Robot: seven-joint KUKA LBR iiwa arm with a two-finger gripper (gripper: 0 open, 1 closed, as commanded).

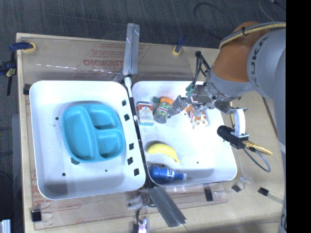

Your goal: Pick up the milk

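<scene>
Milk carton (145,113) lies in right bin (221,166) near the divider, beside a green can (162,112); not lifted. End effector (193,106) hovers well right of it, over an orange-white packet (198,119); finger state unreadable. Approach, grasp and lift all remain.

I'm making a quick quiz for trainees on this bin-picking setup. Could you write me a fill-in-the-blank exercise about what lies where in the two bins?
1. The blue divided tray lies in the ____ bin of the camera view.
2. The banana lies in the right bin, just above the ____ bottle.
3. The small milk carton lies beside the ____ can.
4. The gripper hangs over the ____ bin.

Missing words: left; blue; green; right
</scene>
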